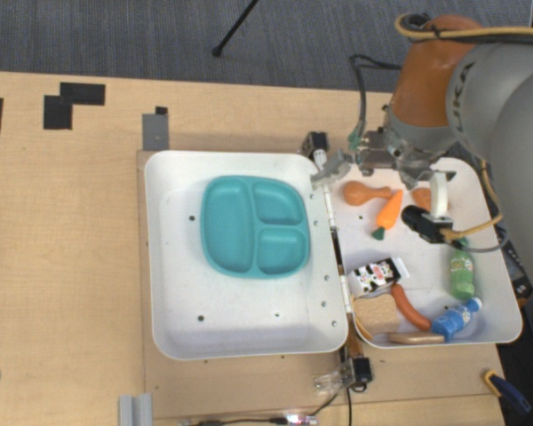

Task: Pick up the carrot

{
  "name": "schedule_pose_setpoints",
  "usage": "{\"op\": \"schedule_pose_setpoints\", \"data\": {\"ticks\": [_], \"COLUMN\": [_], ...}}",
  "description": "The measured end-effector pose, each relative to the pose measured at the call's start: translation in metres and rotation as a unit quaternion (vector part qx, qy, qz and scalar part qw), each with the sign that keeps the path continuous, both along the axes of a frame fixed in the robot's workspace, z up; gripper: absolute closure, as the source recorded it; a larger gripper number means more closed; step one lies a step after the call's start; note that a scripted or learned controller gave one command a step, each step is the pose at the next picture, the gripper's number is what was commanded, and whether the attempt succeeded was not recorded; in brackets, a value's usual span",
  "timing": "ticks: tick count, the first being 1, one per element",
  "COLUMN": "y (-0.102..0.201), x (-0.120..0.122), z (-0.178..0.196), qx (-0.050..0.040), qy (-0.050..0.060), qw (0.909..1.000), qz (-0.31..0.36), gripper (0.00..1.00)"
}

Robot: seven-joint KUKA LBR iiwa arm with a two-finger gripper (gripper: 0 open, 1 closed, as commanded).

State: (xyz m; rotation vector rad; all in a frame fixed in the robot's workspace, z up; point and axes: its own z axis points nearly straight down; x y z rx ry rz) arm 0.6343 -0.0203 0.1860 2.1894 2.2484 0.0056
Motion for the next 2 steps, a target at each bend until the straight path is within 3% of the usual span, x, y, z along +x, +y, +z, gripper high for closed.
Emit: {"op": "schedule_pose_setpoints", "data": {"ticks": [1, 2], "y": [-0.067, -0.093], "x": [-0.065, 0.010], "z": [-0.010, -0.096], "qx": [-0.0021, -0.0043], "qy": [0.001, -0.008], "qw": [0.9948, 0.9953], "qz": [0.102, 0.096], "gripper": [0.00, 0.00]}}
